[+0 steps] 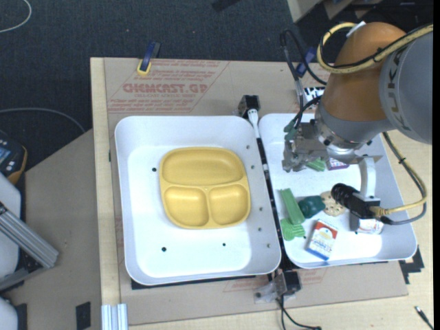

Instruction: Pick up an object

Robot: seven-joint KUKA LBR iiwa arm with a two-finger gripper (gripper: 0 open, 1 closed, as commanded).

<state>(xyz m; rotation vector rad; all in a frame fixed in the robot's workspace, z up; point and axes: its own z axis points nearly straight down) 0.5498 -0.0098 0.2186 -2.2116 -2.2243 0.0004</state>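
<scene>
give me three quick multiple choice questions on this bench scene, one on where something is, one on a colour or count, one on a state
1. Where is the yellow divided tray?
A. in the left bin
B. in the right bin
C. on the floor

2. How many compartments does the tray have?
A. two
B. three
C. five

3. How does the tray sit?
A. flipped upside down
B. leaning on the bin wall
C. flat, open side up

Answers:
1. A, the tray lies in the left bin, while the right bin holds the small things such as the green piece.
2. B, one wide section above two smaller ones.
3. C, its hollow sections face the camera and it lies level on the bin floor.
</scene>
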